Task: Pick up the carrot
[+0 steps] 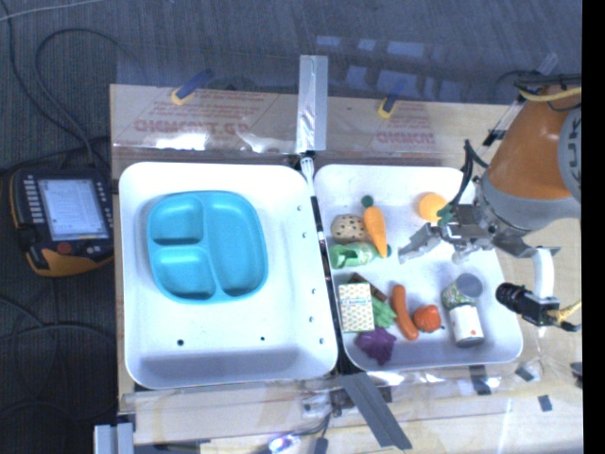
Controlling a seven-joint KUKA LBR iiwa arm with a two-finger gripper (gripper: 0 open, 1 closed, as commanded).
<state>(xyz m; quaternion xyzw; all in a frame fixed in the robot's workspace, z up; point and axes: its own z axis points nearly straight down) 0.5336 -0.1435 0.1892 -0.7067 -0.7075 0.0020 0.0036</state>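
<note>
You had the carrot (375,230) lying in the far-left part of the right bin (416,175), its green top pointing toward the far wall and its orange body running back toward you. A cookie (348,227) sat just beside it on the left, with a green item (352,253) touching or nearly touching its near end. The gripper (437,240) hung to the right of the carrot, apart from it, with its fingers spread open and nothing between them. An orange fruit (431,205) lay just on the far side of the gripper. For this step, you needed to shift the gripper left until it was centred over the middle of the carrot, turn the fingers to straddle its narrow width, and descend clear of the cookie. A red pepper (404,311) lay nearer in the same bin; you had to avoid mistaking it for the target. The blue tray (205,244) occupied the left bin (142,348).
</note>
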